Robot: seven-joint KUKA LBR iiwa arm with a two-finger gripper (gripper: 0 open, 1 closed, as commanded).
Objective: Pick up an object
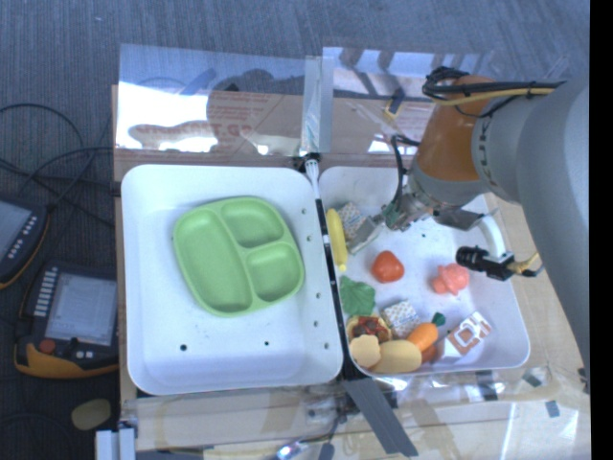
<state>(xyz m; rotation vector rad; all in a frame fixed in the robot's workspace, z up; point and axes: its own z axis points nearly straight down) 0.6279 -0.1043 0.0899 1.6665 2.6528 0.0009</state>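
Note:
The right bin [508, 348] holds several toy foods: a yellow corn cob [335, 238] along its left wall, a red tomato [387, 266], a pink piece [450, 279], a green leaf [357, 297], an orange carrot [422, 334] and a tan potato [389, 356]. A grey-white piece [356, 221] lies near the bin's upper left. My gripper [396, 215] is low over the upper middle of this bin, just right of the grey-white piece and above the tomato. The arm's wrist hides the bin's far right corner.
The left bin [153, 353] carries a green divided plate [239, 254]. A white and orange box [469, 332] sits at the right bin's front right. A black fitting with a yellow tip [486, 260] sticks out by the pink piece. A divider wall [324, 257] separates the bins.

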